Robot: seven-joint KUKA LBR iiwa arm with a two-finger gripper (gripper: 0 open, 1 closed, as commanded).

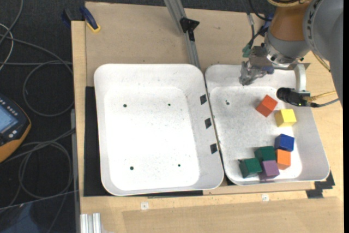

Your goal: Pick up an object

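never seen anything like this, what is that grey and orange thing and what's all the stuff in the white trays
It is a robot arm, seen by one camera fixed above a wooden bench, looking down at a slant. The arm reaches in from the right. At its tip is a claw for grasping, hanging over the far edge of the right tray; nothing shows between its tips. Beside it is the left tray. In the right tray lie small coloured blocks: a red block, a yellow block, and a cluster of blue, orange, green and purple ones.

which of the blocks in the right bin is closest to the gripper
The red-orange block, lying alone highest in the right bin, just below and right of the gripper. The yellow block is next; the others cluster at the bin's lower edge.
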